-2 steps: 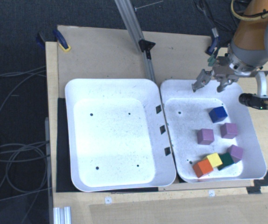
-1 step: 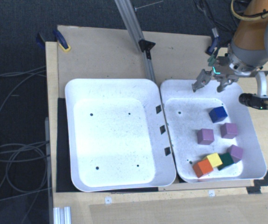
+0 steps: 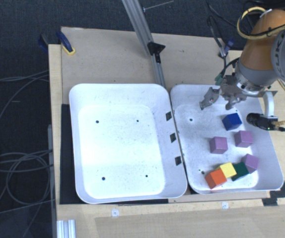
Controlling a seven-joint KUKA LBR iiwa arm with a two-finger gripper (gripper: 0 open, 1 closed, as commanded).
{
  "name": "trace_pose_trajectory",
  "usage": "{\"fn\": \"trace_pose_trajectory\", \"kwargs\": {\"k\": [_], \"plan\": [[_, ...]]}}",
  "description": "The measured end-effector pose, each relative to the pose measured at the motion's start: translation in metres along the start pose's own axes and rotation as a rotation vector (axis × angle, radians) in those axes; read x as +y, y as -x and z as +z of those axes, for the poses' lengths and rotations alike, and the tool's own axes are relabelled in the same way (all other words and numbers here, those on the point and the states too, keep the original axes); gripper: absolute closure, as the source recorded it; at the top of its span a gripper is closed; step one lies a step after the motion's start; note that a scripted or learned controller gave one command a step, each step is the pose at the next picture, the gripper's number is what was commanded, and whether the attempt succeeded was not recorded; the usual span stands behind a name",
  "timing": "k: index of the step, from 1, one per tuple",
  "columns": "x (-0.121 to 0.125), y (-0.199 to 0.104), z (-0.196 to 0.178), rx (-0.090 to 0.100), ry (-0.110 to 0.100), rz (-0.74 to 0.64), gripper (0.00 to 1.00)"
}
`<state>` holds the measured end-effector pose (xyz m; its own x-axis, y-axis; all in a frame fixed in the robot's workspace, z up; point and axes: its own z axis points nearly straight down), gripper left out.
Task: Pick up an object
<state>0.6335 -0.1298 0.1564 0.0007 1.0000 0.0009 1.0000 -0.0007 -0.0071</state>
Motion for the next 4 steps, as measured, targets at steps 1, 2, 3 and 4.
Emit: {"fn": "trace_pose_trajectory", "kwargs": {"k": [1,2,3,4], "plan": [[-0.001,-0.001,0.053,0.000,0.001,-0.001,0.00],[0.002,-0.001,0.038,0.000,0.010,-0.002,1.00],[-0.001,0.003,-0.008,-0.002,0.013,0.000,1.00],[-0.004,0.005,-0.053,-0.002,0.014,-0.001,1.00]]}}
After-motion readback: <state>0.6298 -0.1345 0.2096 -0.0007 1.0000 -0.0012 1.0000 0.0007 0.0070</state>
